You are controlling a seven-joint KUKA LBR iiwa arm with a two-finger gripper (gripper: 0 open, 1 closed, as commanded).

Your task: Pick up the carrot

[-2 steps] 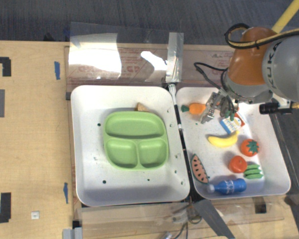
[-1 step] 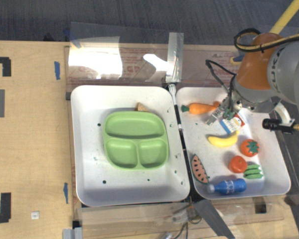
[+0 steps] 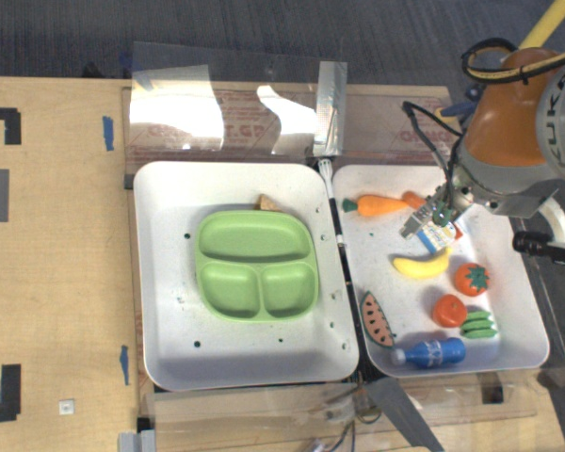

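The orange carrot (image 3: 384, 205) with a green top lies near the far edge of the right bin (image 3: 518, 295), pointing right. My gripper (image 3: 429, 217) hangs just right of the carrot's tip, low over the bin, above a small blue-and-white item (image 3: 436, 239). Nothing shows between its fingers, and the carrot rests on the bin floor.
The right bin also holds a yellow banana (image 3: 421, 266), a tomato (image 3: 471, 279), a red-orange fruit (image 3: 449, 310), a green pea pod (image 3: 479, 326), a blue bottle (image 3: 431, 353) and a watermelon slice (image 3: 377, 318). A green divided plate (image 3: 257, 263) sits in the left bin (image 3: 160, 281).
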